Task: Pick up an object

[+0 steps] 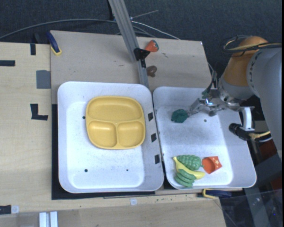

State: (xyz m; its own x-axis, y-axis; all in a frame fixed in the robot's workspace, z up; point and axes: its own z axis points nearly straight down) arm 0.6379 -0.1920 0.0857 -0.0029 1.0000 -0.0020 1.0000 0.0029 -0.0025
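The right bin (236,141) is showing plenty of bare white floor through its middle, and its toys are sitting at the edges: a dark green lump (179,116) at ten o'clock, close to the wall shared with the left bin (66,126), and at six o'clock a cluster of green toy vegetables (186,163) lying over a yellow banana shape (195,173), with a red-orange piece (211,164) just beside them. The yellow divided plate (116,122) is filling the left bin's upper half. The arm (248,70) is reaching in from three o'clock, wrist angled down, and the gripper (203,105) is hanging near the green lump's right side, apart from it. Whether the claw is released or clenched, I cannot tell. No writing is readable.
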